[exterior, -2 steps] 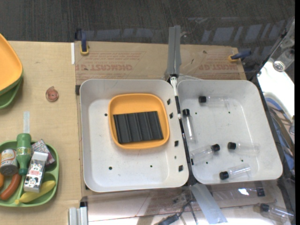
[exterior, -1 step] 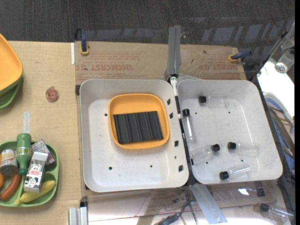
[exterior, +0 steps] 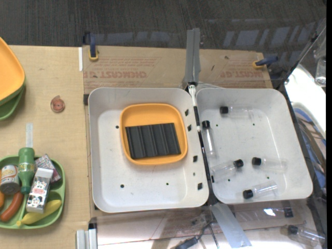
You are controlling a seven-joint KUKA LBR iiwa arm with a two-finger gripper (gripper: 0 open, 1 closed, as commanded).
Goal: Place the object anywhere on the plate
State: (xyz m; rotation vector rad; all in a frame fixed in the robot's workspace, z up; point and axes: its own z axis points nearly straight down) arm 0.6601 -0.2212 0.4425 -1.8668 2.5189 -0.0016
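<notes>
An orange square plate (exterior: 152, 110) lies in the left white bin (exterior: 150, 185), toward its back. A dark grey ribbed rectangular block (exterior: 154, 140) rests flat on the plate, covering its middle and front. The right white bin (exterior: 270, 134) holds several clear plastic tubes with black caps: one at the back (exterior: 224, 109), one along the left wall (exterior: 206, 135), two near the middle (exterior: 237, 164) and one at the front (exterior: 254, 192).
On the bench to the left stand a green plate of toy food (exterior: 31, 191), an orange bowl over a green one (exterior: 8, 79) and a small round disc (exterior: 57, 104). Cardboard (exterior: 135, 69) with clamps lies behind the bins.
</notes>
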